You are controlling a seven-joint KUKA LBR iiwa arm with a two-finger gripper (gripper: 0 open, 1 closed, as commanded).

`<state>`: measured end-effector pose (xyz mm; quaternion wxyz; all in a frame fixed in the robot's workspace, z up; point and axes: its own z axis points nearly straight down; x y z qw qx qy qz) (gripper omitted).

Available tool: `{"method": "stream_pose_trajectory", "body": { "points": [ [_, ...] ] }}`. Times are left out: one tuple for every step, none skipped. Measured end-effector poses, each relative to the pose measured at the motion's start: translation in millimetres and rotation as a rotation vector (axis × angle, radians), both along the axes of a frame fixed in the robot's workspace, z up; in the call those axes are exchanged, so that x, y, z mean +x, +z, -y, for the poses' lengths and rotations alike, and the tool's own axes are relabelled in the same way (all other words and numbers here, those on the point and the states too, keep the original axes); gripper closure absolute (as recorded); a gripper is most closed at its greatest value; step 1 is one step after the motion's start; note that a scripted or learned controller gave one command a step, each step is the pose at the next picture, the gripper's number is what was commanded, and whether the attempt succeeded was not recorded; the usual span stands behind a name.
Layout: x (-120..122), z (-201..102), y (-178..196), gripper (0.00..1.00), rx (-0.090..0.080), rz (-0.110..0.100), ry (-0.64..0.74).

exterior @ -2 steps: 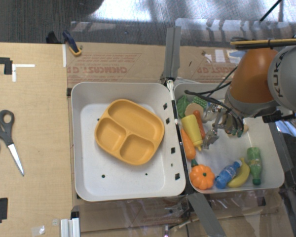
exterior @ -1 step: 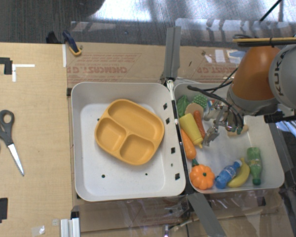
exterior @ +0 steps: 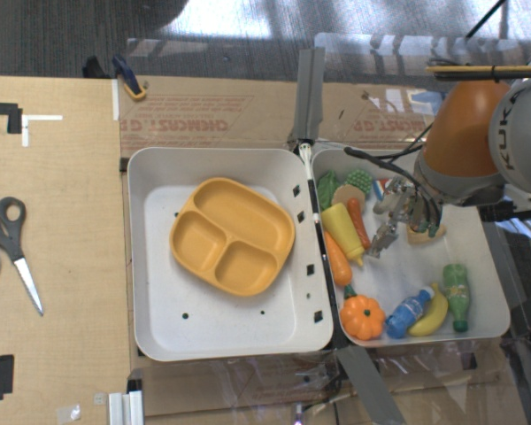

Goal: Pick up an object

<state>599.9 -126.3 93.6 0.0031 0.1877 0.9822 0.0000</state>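
Observation:
My gripper (exterior: 386, 227) hangs low over the middle of the right bin (exterior: 488, 264), and its fingers stand open with nothing between them. Just left of it lie a yellow corn-like piece (exterior: 343, 228), a red chili (exterior: 360, 223) and an orange carrot (exterior: 338, 260). A tan, ring-shaped item (exterior: 423, 231) sits right beside the gripper on its right, partly hidden by it. Along the bin's front lie an orange pumpkin (exterior: 363, 317), a blue bottle (exterior: 409, 312), a banana (exterior: 432, 316) and a green bottle (exterior: 457, 295).
Green leafy pieces (exterior: 329, 189) and a green round item (exterior: 361, 181) lie at the right bin's back left. In the left bin (exterior: 150, 308) sits a yellow divided plate (exterior: 233, 235). Scissors (exterior: 16, 251) lie on the bench at far left.

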Motion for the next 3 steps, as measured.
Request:
{"method": "stream_pose_trajectory", "body": {
  "points": [
    [46.2, -26.2, 1.1, 0.0, -0.002, 0.002, -0.045],
    [47.9, -26.9, 12.3, 1.0, -0.004, 0.008, -0.042],
    [40.4, -77.5, 177.3, 1.0, 0.0, -0.001, -0.173]
  ]
}}
